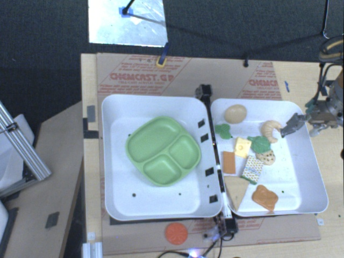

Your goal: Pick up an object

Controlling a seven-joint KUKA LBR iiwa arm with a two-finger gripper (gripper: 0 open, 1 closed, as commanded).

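Note:
The right bin (309,160) holds several toy foods: a beige bun (235,113), a croissant (270,129), a green broccoli piece (222,130), a yellow cheese block (242,147), a green leaf (260,143), a cookie (265,156), an orange cracker (229,163), a patterned packet (252,169), a tan wedge (236,190) and a brown toast piece (265,197). My gripper (292,126) reaches in over the bin's right rim and points at the croissant, just right of it. Nothing shows in its grasp.
The left bin (115,117) carries a green divided plate (163,150). A black clip strip (210,144) runs between the bins. A red disc (176,233) lies on the cardboard in front. A foil sheet (129,15) lies beyond the bench.

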